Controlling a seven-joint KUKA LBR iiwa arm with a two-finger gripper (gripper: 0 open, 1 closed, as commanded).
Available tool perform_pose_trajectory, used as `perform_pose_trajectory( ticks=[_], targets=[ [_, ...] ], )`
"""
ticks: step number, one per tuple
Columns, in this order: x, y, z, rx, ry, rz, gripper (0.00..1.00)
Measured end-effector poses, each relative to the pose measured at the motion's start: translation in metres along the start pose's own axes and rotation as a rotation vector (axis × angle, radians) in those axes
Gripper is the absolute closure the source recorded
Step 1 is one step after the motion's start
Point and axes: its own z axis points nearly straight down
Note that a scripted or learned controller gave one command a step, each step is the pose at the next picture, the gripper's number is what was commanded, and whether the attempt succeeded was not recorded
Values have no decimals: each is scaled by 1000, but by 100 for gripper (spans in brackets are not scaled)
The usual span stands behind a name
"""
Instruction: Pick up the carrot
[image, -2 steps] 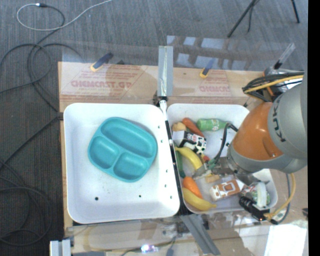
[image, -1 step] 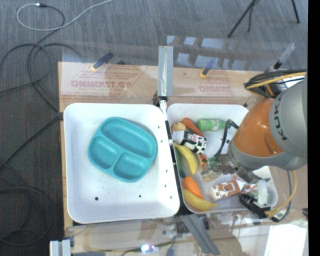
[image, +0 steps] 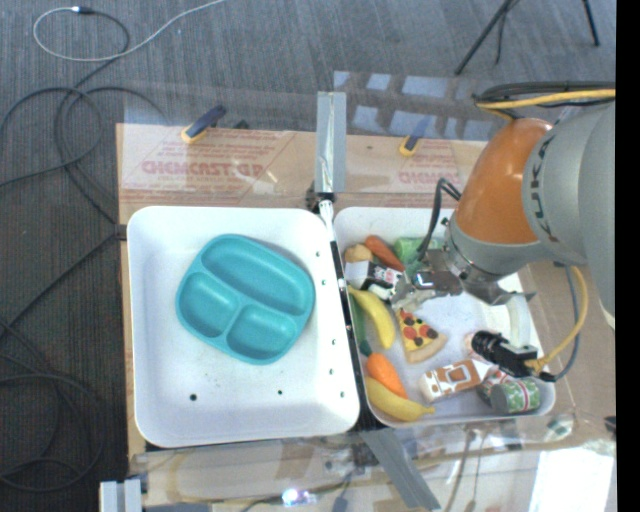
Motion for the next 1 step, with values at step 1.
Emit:
perform_pose_trajectory(
  ticks=[1],
  targets=[
    [0, -1, -7, 6, -1, -1, 100]
  ],
)
